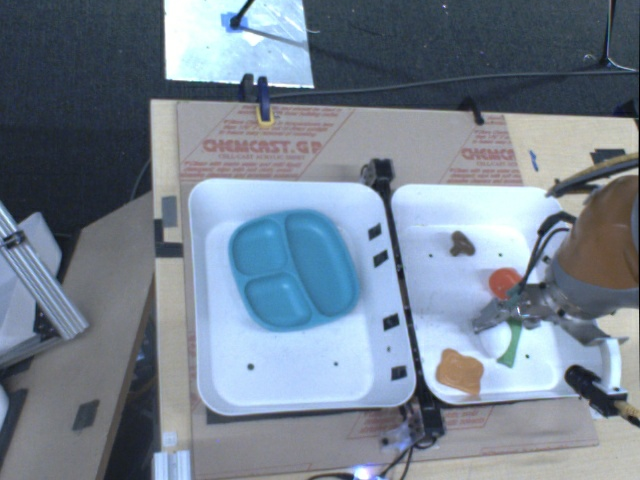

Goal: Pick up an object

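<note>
Arm: the grey arm [600,258], with its orange band showing, is reaching in from the right and hanging over the right side of the right bin.
Gripper: the gripper [503,316] is sitting low in the right bin, its metal end pointing left toward the bin's middle.
Fingers: whether they are spread or pressed together is not showing clearly; I cannot tell, and nothing is plainly sitting between them.
Green object: a slim green piece [511,346] is lying tilted on the bin floor just beneath and nearer than the gripper, touching it or nearly so; which one, I cannot tell.
Red object: a small round orange-red thing [503,282] is resting just beyond the gripper on its far side, close beside the arm.
Brown object: a small dark brown lump [460,244] is lying toward the far part of the right bin, apart from the gripper.
Orange object: a flat tan-orange piece [460,370] is lying near the near-left corner of the right bin, left of the green piece.
Right bin: the white bin [440,208] is holding all four small things.
Left bin: the white bin [300,378] beside it is carrying a blue divided plate [293,268] with three compartments, lying around its middle.
Desk: the desk [330,133] is bearing both bins side by side on a brown printed sheet.
</note>
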`<state>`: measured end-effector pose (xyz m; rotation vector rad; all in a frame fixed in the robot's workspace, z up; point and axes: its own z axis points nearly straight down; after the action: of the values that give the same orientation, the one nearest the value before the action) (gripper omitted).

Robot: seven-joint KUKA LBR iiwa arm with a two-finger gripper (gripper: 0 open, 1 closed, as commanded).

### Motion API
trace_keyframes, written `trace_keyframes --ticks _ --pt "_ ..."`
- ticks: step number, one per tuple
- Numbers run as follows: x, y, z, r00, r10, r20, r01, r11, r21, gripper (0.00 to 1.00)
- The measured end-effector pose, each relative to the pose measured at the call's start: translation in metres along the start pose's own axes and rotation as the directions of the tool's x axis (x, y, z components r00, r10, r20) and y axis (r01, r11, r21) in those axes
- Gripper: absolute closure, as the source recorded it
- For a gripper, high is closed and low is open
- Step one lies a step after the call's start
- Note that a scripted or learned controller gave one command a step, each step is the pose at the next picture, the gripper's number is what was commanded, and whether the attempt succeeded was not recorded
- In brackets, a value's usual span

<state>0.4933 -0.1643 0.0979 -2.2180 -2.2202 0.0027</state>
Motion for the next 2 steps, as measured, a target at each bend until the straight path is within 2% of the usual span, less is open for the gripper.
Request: trace_keyframes --ticks 1,2 --pt "0.000 0.001 0.014 1.000 0.000 0.000 0.000 1.000 -0.003 0.00" --pt "0.000 0.002 0.002 1.000 0.000 0.001 0.000 1.000 -0.007 1.00"
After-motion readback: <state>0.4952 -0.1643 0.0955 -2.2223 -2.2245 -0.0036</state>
